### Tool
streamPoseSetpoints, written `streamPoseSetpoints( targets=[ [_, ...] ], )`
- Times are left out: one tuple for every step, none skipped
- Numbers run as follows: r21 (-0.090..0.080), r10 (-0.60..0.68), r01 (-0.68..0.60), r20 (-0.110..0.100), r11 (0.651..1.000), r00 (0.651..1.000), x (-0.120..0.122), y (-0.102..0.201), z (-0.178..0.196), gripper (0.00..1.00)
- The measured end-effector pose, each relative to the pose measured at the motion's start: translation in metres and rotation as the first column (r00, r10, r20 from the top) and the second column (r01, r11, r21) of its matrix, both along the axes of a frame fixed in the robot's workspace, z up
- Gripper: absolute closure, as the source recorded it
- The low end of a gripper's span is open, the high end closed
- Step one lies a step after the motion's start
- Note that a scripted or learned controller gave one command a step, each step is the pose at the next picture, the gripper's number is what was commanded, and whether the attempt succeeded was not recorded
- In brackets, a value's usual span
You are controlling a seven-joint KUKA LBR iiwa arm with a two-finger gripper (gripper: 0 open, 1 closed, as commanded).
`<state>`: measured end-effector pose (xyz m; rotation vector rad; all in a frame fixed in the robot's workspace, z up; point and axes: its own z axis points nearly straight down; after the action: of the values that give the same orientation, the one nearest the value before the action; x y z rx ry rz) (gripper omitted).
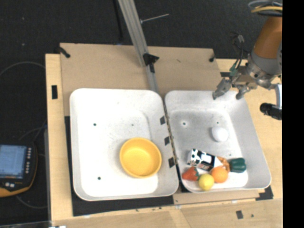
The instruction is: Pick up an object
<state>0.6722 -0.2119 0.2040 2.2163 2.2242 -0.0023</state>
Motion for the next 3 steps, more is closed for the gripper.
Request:
streamPoseSetpoints(
  targets=[
    [-0.001, 0.001, -0.001, -0.001, 1.000, 1.000, 0.000, -0.001, 0.000, 0.00],
    [0.000, 0.001, -0.001, -0.004, 1.000, 1.000, 0.009, -0.002, -0.049, 0.00],
    [0.000, 0.004, -0.004, -0.005, 1.000, 1.000, 0.008, -0.003, -0.101, 0.00]
  ],
)
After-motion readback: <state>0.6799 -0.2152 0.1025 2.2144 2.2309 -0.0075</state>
